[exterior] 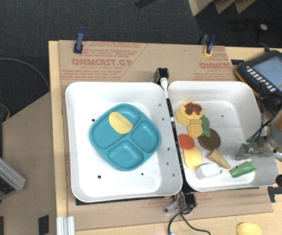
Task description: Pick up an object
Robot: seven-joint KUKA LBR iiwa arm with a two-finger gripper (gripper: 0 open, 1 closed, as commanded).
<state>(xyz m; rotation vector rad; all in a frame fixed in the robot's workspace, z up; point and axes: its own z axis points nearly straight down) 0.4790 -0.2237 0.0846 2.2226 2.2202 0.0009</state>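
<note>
My end effector hangs low in the right bin, near its right wall; whether it is parted or closed, I cannot tell. A green piece lies just beside it, ungrasped. I judge this the approach; next, centre over the piece and descend.

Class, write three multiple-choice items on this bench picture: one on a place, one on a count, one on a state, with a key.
1. Where does the yellow piece lie?
A. in the blue tray's upper compartment
B. in the right bin
C. on the cardboard

2. How many white bins stand on the bench?
A. one
B. two
C. three

3. The blue tray is
A. stacked on the toy food
B. upside down
C. lying flat in the left bin

Key: 1 A, it sits inside the tray's rim; 2 B, left bin and right bin adjoin; 3 C, compartments face up.
</note>
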